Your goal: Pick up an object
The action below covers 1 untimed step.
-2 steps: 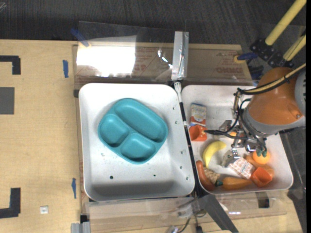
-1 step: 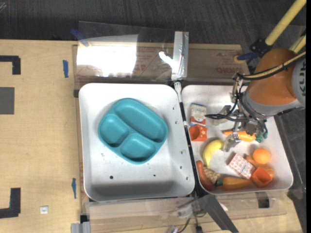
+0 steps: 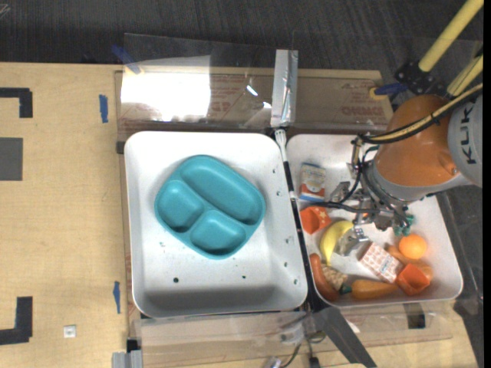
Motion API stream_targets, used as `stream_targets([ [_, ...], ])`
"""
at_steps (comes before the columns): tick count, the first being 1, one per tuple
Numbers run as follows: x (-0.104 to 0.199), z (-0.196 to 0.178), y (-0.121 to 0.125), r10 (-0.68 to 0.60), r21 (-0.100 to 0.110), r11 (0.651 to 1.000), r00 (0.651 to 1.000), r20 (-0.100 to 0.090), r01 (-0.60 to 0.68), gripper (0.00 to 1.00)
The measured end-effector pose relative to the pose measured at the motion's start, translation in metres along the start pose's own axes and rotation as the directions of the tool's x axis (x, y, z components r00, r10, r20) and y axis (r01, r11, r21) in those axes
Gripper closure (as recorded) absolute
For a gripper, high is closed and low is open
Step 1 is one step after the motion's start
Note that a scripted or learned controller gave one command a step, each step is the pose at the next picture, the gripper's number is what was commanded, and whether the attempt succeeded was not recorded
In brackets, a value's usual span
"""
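The right bin (image 3: 449, 232) holds several toy foods: a yellow banana (image 3: 332, 238), an orange tomato-like piece (image 3: 313, 219), an orange ball (image 3: 413, 247), a pink-checked box (image 3: 379, 263), a carrot (image 3: 373, 288), a hot dog (image 3: 321, 276), an orange cup (image 3: 414, 277) and a small white carton (image 3: 312, 180). My gripper (image 3: 354, 240) hangs low over the middle of this bin, right beside the banana and just left of the pink box. The arm's orange band (image 3: 414, 148) covers the bin's far right part.
The left bin (image 3: 146, 274) carries a teal divided plate (image 3: 210, 205) in its middle. A clear plastic sheet and a taped metal post (image 3: 284, 87) stand behind the bins. Cables (image 3: 349, 194) dangle from the wrist over the right bin. Bare wood bench lies to the left.
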State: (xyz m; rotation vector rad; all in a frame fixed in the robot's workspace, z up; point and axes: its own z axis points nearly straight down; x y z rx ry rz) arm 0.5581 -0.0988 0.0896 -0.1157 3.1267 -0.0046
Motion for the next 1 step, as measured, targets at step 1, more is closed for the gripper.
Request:
stream_targets([
  [1, 0.0276, -0.0007, 0.0063, -0.119, 0.000, 0.993, 0.993, 0.003, 0.119, 0.00],
])
